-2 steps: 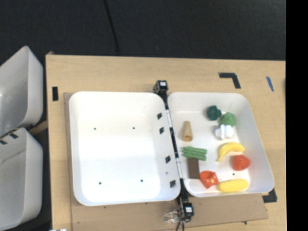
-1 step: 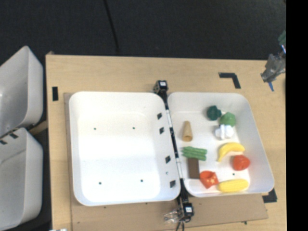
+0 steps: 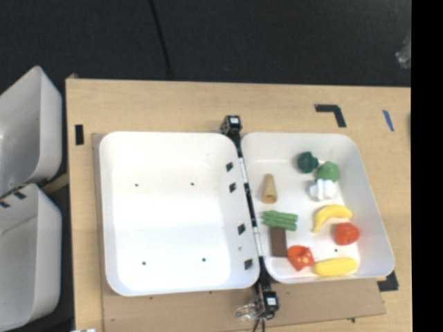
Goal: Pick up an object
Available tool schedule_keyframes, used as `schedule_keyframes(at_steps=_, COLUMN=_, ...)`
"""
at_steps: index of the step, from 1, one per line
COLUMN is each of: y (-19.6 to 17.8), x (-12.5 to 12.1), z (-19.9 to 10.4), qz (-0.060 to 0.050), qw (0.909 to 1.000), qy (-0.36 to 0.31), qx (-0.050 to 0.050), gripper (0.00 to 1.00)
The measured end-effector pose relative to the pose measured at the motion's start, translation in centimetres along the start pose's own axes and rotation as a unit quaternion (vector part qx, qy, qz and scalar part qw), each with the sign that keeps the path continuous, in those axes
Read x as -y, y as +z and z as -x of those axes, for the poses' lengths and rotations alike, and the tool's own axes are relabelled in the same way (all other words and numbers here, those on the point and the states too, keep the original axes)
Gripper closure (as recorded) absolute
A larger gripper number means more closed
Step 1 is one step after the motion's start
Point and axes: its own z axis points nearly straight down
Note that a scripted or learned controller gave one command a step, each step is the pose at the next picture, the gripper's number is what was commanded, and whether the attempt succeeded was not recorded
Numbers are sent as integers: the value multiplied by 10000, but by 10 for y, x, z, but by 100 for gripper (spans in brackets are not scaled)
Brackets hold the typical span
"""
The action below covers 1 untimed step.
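The right bin (image 3: 360, 159) holds several toy foods. A dark green piece (image 3: 306, 161) and a lighter green piece (image 3: 329, 171) lie at the back, with a small white object (image 3: 321, 189) just below them. A tan cone (image 3: 268, 188) lies near the bin's left wall. A green bean pod (image 3: 280, 219) rests above a brown block (image 3: 278, 241). A yellow banana (image 3: 331, 215), a red tomato (image 3: 346, 234), a red pepper (image 3: 300, 257) and a yellow lemon-like piece (image 3: 336, 266) fill the front right.
The left bin (image 3: 111, 185) sits beside the right one, joined along a black-clipped divider (image 3: 243, 199). Both rest on a wooden bench (image 3: 173, 106). White containers (image 3: 24, 130) stand off the bench's left edge.
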Motion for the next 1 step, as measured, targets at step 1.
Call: schedule_keyframes(at_steps=1, y=-34, x=21, z=0, qz=-43, qw=10000, qy=16, qx=-17, gripper=100)
